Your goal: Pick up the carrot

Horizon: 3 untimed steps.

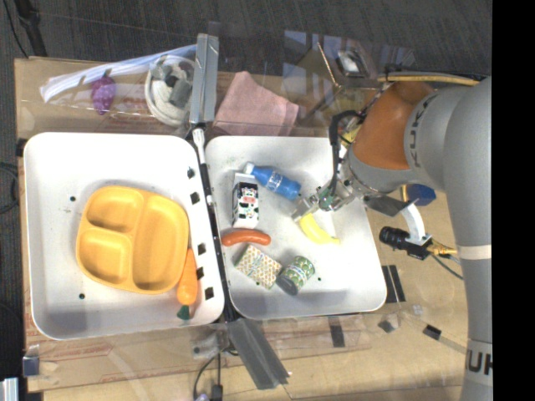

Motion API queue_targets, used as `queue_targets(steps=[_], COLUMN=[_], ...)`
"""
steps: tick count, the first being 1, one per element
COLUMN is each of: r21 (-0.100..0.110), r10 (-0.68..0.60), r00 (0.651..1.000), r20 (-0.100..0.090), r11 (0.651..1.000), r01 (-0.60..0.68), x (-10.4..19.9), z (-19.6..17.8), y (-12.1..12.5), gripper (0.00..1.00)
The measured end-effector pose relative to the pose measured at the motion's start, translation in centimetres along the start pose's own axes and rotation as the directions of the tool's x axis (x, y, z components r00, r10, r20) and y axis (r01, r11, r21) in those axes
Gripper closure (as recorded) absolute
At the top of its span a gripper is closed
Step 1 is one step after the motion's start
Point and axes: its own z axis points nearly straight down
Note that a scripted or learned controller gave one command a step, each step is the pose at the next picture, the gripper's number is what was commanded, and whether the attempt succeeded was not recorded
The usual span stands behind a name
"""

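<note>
Left bin (50, 224), carrot (188, 284) half-tucked under yellow tray (132, 239), end effector (322, 203) blurred

A brown wooden bench (100, 366) stands on dark grey carpeted floor (251, 7) under even light.

We can read almost no lettering here. At the lower right, the grey arm (475, 224) carries dark letters near the frame's bottom, where we make out a "U" and part of a "K"; the rest is cut off. The small carton (246, 204) in the right bin (359, 282) bears a black-and-white cow picture, but its print is too small for us to read. The patterned packet (258, 266) shows no words we can decipher.
</note>
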Motion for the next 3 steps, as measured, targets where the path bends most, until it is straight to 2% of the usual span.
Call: queue_targets(steps=[1, 2, 3], r21=[-0.004, -0.002, -0.001], r10=[-0.084, -0.508, -0.042], r00=[0.996, 0.861, 0.999], r20=[0.004, 0.006, 0.002], r11=[0.996, 0.861, 0.999], r01=[0.084, 0.508, 0.042], x=[-3.0, -0.2, 3.5], z=[1.8, 1.8, 2.0], y=[6.6, 6.5, 7.0], gripper=[1.00, 1.00, 1.00])
